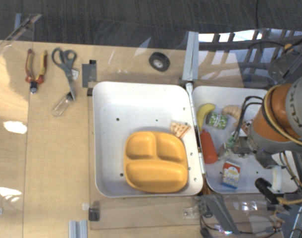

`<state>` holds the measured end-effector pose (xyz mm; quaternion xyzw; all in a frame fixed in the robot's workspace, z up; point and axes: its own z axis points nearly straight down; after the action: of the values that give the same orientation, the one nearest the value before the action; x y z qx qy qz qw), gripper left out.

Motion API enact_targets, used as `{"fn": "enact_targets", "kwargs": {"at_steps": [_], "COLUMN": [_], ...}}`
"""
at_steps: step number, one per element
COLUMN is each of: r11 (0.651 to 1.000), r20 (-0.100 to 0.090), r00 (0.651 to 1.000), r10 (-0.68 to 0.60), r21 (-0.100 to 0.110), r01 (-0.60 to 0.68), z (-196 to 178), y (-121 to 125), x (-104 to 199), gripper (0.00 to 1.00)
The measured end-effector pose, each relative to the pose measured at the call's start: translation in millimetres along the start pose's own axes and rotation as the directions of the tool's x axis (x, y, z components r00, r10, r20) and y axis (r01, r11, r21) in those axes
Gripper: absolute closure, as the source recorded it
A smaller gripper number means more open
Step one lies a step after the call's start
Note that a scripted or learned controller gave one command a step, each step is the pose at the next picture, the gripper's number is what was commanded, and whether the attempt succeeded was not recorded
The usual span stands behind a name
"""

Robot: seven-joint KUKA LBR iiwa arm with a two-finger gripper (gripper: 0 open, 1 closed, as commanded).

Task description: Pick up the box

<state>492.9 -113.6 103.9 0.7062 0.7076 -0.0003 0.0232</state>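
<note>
A small white, orange and blue carton box lies flat near the front of the right-hand shallow white bin, beside a red bottle-shaped toy. The grey, orange-banded arm hangs over that bin; its gripper's state cannot be told.

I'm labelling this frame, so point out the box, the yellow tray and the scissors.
box (230,174), camera view, middle of its top face
yellow tray (156,161), camera view, ridge between its compartments
scissors (68,71), camera view, blades near the pivot
</note>
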Motion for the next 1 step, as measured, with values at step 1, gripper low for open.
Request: {"fn": "enact_targets", "kwargs": {"at_steps": [1], "r11": [0.998], "r20": [-0.002], "r00": [0.998], "r10": [-0.058], "r21": [0.0], "r01": [0.058], "z": [8.2], "y": [-0.4], "x": [1.7], "gripper": [0.0]}}
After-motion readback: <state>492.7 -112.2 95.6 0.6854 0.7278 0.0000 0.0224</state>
